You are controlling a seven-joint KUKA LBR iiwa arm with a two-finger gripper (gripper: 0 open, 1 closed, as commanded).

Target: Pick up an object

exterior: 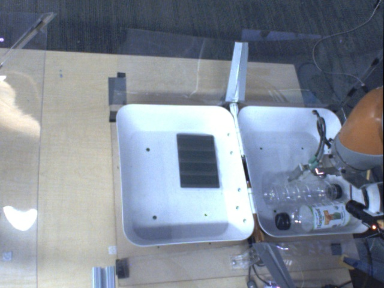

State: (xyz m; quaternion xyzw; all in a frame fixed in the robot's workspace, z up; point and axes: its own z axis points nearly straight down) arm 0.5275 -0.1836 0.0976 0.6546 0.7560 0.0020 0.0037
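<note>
Clear plastic bottle (299,192) lying on its side in right bin (270,131), just left of gripper (321,171), second bottle with black cap and label (312,218) beside it toward bin's near edge, dark ridged block (197,160) in left bin (144,179).

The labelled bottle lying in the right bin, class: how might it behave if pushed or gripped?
The labelled bottle lies on its side, so it would probably roll if nudged. It looks like clear, smooth plastic, likely light and slippery. It lies beside the clear bottle, which a push could disturb.
</note>
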